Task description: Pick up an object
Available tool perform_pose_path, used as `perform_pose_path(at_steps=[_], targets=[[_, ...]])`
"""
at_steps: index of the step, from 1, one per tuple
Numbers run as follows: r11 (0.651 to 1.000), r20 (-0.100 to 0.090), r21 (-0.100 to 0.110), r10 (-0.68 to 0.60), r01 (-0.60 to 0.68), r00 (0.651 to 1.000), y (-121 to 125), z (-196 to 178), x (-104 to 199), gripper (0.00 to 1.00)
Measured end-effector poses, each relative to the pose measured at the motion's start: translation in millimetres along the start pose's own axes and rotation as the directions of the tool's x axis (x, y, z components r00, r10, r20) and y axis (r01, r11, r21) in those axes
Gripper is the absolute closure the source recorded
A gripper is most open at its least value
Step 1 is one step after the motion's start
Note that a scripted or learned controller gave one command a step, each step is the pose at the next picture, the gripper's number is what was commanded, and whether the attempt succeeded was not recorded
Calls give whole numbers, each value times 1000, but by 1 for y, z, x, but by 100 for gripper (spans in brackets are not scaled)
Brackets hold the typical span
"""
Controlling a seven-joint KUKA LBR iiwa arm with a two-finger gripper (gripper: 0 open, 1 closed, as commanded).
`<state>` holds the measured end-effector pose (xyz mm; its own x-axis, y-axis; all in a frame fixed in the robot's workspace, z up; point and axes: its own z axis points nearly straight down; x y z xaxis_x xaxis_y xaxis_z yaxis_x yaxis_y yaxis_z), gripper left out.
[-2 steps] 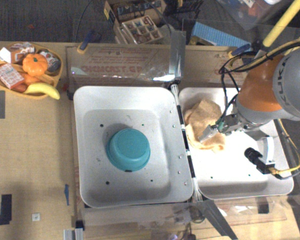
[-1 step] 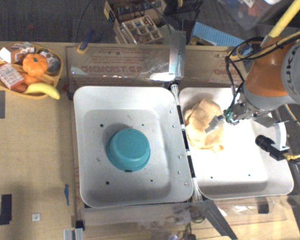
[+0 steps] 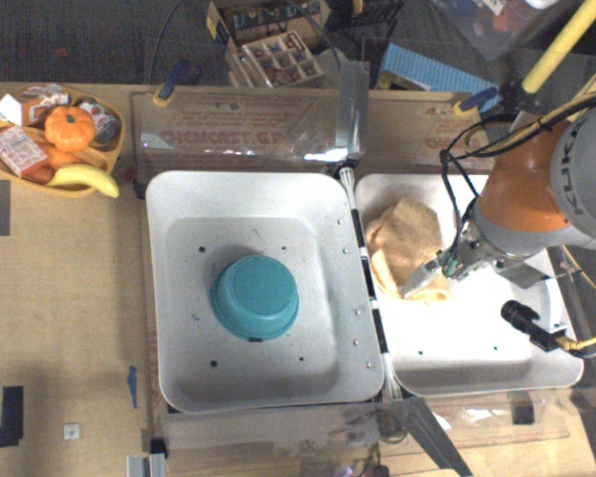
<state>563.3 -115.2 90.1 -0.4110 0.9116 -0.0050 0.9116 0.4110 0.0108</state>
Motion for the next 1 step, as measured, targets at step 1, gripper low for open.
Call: perform_pose_path(at_steps=[1], targets=[[1000, 3, -6, 5, -5, 1000, 1, -11, -2, 100]])
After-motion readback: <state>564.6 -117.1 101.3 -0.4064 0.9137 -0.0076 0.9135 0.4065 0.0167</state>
